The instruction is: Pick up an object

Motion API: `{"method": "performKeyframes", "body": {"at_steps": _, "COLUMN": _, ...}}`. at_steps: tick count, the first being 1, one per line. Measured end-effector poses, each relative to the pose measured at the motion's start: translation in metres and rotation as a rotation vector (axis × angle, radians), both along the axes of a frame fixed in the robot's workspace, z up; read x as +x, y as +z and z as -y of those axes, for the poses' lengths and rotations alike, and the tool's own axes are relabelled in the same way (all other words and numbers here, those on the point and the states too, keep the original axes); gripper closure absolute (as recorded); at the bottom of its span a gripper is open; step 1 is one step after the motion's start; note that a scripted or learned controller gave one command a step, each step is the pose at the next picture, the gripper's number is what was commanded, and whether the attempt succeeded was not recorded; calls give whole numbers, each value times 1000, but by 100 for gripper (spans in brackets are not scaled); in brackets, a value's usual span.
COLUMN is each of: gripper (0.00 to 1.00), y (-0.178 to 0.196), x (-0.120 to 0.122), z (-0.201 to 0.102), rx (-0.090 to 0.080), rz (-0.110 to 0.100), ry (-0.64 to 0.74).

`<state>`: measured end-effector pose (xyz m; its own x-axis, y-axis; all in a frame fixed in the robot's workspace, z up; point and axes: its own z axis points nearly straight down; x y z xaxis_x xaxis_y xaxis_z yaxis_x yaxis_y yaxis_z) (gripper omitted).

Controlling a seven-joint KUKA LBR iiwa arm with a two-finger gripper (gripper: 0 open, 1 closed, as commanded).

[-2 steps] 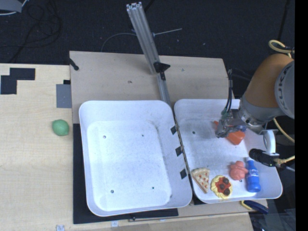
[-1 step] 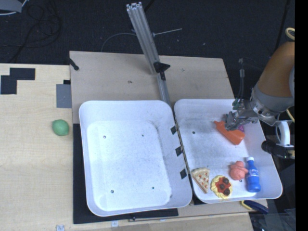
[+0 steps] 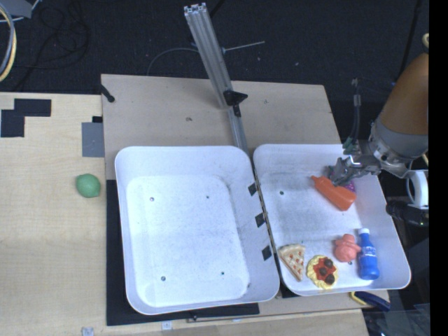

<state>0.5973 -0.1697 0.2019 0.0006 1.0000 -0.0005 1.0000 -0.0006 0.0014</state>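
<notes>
In the right bin point(image 3: 301, 215) an orange carrot-like toy point(image 3: 334, 192) lies slanted near the far right side. My gripper point(image 3: 342, 173) sits right at the carrot's upper right end, low over the bin, with a small purple thing point(image 3: 349, 185) just beside it. Whether it touches the carrot is hidden by the wrist. Along the bin's near edge lie a pizza slice point(image 3: 292, 260), a round red and yellow toy point(image 3: 322, 271), a pink toy point(image 3: 345, 247) and a blue bottle point(image 3: 367, 255).
The left bin point(image 3: 140, 166) stands beside the right one, joined by black clips point(image 3: 260, 219). A green ball point(image 3: 88, 185) rests on the bench at far left. A slanted aluminium bar point(image 3: 213, 54) rises behind the bins.
</notes>
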Motion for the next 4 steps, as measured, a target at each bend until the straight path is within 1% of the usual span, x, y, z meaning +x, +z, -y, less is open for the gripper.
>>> {"method": "performKeyframes", "body": {"at_steps": 1, "gripper": 100, "y": 10, "x": -10, "z": -49, "rx": 0, "rz": 0, "ry": 4}}
{"method": "performKeyframes", "body": {"at_steps": 2, "gripper": 100, "y": 7, "x": -14, "z": -94, "rx": 2, "rz": -2, "ry": 4}}
{"method": "performKeyframes", "body": {"at_steps": 3, "gripper": 100, "y": 18, "x": -4, "z": -145, "rx": 1, "rz": -1, "ry": 4}}
{"method": "performKeyframes", "body": {"at_steps": 4, "gripper": 100, "y": 29, "x": 0, "z": -191, "rx": 0, "rz": -1, "ry": 3}}
